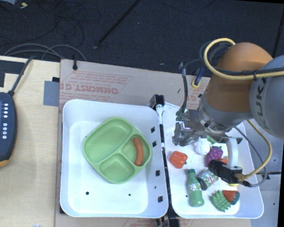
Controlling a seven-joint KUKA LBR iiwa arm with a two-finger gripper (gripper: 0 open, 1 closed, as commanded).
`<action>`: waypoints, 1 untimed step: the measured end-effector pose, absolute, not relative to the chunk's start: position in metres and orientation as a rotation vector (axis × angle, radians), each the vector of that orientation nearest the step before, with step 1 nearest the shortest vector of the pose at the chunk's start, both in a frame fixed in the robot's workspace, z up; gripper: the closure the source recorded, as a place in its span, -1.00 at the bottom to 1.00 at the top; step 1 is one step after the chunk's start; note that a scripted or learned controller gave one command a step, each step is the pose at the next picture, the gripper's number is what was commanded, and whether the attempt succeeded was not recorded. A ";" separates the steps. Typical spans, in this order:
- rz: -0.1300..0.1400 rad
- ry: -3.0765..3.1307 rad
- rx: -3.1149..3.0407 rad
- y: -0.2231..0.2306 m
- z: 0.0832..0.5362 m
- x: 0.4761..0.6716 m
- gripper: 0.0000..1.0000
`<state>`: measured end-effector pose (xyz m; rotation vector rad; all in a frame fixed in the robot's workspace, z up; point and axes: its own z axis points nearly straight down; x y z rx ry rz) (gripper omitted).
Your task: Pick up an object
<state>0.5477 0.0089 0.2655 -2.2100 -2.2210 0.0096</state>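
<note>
Camera view: my gripper (183, 137) hangs over right bin (252, 206), near its left wall; finger state — cannot tell. Orange pepper toy (178, 158) lies just below me. Looks light, hard plastic, rounded, slippery; best pinch across widest middle.

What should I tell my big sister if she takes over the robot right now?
Tool: low over the right bin, near its left wall; I can't tell whether it is open or shut, and I see nothing held.
Right bin: orange pepper, green bottle, white garlic, purple grapes, a small can, a strawberry.
Left bin: green divided plate with a sausage in one compartment.
Done: nothing picked up yet.
Left: grab one toy and lift it.
</note>
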 end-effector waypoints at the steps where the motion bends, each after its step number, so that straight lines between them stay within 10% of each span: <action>1: 0.008 -2.220 -2.216 0.038 0.251 0.636 1.00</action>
